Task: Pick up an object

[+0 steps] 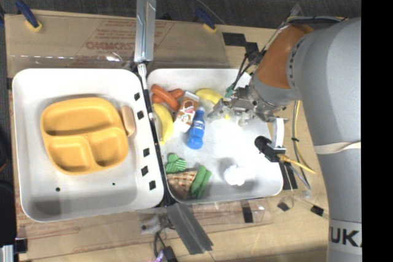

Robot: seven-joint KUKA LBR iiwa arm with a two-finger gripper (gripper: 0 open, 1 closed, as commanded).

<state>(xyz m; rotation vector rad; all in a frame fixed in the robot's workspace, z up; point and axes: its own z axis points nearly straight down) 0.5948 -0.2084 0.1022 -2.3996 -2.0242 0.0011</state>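
In the camera view, the grey arm's gripper (228,108) hangs over the right white bin (270,184) at centre frame, just right of a small blue plastic bottle (196,131); whether it is spread or pressed together cannot be told. A yellow divided tray (83,133) fills the left white bin (31,193).
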